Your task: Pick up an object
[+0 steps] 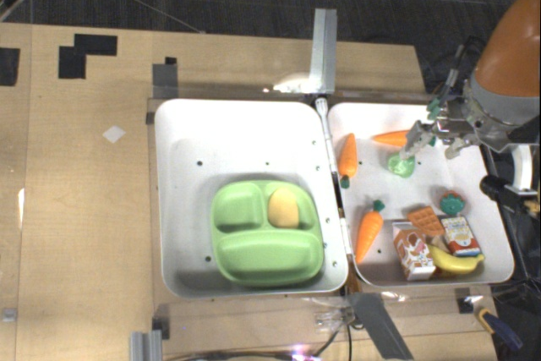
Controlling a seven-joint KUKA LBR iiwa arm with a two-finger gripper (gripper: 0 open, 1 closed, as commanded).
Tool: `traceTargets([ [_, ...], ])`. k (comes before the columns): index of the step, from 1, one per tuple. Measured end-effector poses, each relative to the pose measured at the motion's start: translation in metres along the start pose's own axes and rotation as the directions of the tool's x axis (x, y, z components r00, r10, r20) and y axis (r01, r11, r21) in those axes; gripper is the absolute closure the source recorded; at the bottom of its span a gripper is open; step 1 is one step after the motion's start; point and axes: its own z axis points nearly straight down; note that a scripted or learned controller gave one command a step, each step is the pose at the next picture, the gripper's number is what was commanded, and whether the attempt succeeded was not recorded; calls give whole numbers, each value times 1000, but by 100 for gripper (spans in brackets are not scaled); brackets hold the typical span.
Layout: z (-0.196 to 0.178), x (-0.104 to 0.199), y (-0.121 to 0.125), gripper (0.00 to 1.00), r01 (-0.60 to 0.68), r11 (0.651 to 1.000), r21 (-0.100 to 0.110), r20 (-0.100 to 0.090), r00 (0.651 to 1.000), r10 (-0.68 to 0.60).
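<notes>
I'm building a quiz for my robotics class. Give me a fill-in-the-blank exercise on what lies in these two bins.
1. The green divided plate lies in the ____ bin.
2. A ____ egg-shaped thing sits in one of the plate's compartments.
3. The right bin holds ____ carrots.
4. The banana lies beside the ____ cartons.

Missing words: left; yellow; three; small

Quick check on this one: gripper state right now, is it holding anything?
Gripper: over the right bin, at the green top of a carrot; open or closed cannot be told, and no object shows between the fingers.
</notes>
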Motion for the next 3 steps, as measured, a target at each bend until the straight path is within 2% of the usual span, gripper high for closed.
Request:
traceTargets([
  [1, 131, 14, 34, 0, -60, 998, -3, 1, 998, 60],
  [2, 120, 15, 36, 100, -59, 998, -8, -1, 998, 59],
  [3, -6, 118, 24, 100, -92, 996, -2, -1, 996, 92],
])
